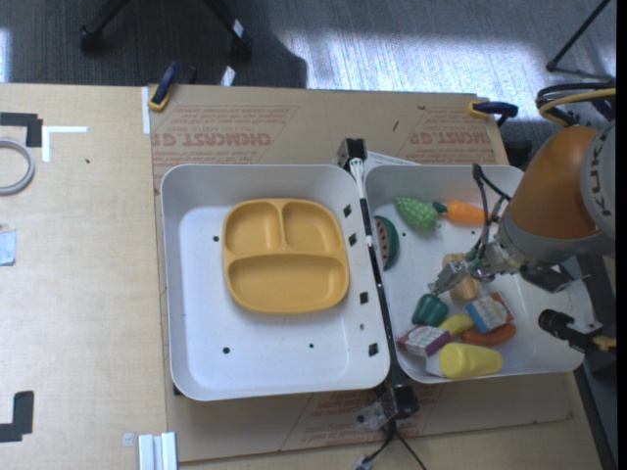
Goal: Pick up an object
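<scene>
- So, my claw is down inside the right bin, among the pile of toy food near its middle
- I cannot tell how it is set, or whether anything is caught in it: the metal tip is small and tangled visually with the items under it
- Nothing is visibly lifted clear of the bin, so I judge the pick not yet done; at best I am at the reach-and-close stage
- Candidates lie close around me: a green pepper-like piece just below the tip, a small blue-and-white packet beside it, a yellow lemon-shaped piece near the front wall, and a small purple-and-white carton to its left
- Further off, towards the back wall, lie a green leafy vegetable and an orange carrot, with a watermelon slice against the dividing wall
- The left bin bears a yellow divided plate, well apart from me and untouched
- Left to do, as I judge it: secure one item and raise it free of the clutter
</scene>
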Motion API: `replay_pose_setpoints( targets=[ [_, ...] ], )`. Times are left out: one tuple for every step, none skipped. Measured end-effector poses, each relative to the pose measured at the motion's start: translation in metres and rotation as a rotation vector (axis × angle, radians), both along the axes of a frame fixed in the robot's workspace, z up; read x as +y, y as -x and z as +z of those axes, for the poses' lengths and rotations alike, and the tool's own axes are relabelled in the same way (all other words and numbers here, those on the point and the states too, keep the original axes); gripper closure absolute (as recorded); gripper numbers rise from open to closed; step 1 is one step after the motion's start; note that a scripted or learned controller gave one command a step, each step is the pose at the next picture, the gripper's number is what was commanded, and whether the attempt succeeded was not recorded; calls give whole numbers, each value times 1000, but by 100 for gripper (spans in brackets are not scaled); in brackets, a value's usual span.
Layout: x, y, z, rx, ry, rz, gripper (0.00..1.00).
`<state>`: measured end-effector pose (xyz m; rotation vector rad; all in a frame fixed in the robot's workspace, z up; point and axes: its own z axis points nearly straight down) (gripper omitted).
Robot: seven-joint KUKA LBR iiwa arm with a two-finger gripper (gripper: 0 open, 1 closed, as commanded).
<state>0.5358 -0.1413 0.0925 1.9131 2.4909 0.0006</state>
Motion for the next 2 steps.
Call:
replay_pose_setpoints(
  targets=[
    [0,-1,10,-2,1,-3,100],
    [117,-19,100,-1,1,12,100]
  ],
)
